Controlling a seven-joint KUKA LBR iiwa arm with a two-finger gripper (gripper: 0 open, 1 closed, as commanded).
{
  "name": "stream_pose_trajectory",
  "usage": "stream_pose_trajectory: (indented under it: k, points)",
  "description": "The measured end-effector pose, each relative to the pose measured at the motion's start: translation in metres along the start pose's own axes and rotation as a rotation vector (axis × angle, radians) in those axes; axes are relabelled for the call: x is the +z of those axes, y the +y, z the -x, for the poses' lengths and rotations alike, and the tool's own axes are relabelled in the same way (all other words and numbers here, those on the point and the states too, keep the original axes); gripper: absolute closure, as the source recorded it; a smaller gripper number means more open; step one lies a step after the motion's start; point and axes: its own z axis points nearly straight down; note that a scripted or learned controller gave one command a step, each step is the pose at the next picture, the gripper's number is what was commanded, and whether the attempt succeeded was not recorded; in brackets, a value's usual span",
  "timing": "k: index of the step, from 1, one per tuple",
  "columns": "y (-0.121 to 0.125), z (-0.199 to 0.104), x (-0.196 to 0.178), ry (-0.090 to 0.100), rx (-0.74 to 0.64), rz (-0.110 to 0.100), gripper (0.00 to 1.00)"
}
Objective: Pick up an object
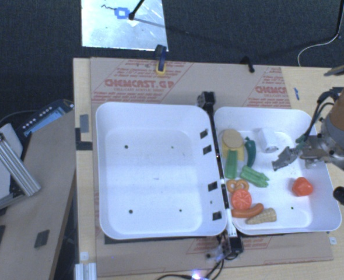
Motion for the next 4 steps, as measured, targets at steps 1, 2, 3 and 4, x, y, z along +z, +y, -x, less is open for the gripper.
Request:
stream_pose_trajectory:
  k: [1, 2, 3, 4]
  points:
    - [0.027, 0.026, 0.118, 0.000, 0.002, -0.002, 0.00]
    - [0.112, -0.017, 0.125, 0.001, -0.008, 0.007, 0.00]
    - [0.159, -0.058, 0.125, 0.000, -0.007, -0.001, 0.00]
    - [0.156, -0.055, 0.114, -0.001, -0.005, -0.006, 1.00]
